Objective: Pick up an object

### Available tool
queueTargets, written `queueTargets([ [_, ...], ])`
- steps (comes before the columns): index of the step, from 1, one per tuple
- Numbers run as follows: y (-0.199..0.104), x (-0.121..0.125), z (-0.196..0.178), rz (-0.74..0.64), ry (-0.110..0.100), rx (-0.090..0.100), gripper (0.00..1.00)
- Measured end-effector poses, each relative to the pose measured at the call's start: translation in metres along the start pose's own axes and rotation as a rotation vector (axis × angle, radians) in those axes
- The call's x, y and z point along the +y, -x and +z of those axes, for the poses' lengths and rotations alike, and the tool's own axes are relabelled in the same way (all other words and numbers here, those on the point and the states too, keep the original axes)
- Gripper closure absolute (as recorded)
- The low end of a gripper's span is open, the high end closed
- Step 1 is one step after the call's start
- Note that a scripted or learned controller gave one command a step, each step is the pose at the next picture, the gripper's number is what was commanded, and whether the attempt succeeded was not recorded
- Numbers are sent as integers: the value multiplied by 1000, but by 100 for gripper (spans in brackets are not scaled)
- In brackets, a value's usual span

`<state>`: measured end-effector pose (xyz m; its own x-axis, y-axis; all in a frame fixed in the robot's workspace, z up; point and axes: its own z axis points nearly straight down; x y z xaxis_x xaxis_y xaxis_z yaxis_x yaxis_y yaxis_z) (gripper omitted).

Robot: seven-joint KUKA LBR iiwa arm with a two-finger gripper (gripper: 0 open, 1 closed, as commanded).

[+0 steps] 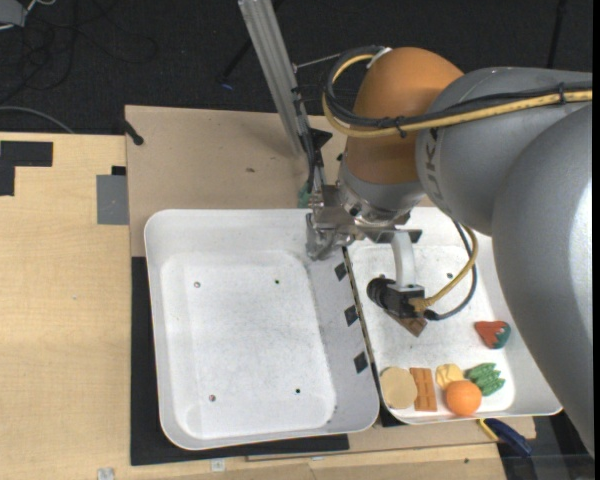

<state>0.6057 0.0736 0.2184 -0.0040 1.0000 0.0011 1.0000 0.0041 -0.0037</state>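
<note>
Bench, two white bins; end effector perhaps between them

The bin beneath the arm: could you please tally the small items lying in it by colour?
Red piece: 1
Green piece: 1
Orange ball: 1
Yellow piece: 1
Tan disc: 1
Brown slab: 1
Total: 6
Not counted: brown bit by the wrist, possibly the robot's.

In the lower right of the frame, the white right bin held an orange ball, a green piece, a red piece and a tan disc, while the white left bin was flecked grey.
</note>
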Motion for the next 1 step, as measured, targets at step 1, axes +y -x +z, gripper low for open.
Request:
queueTargets([
  [1,2,0,-1,2,0,-2,0],
])
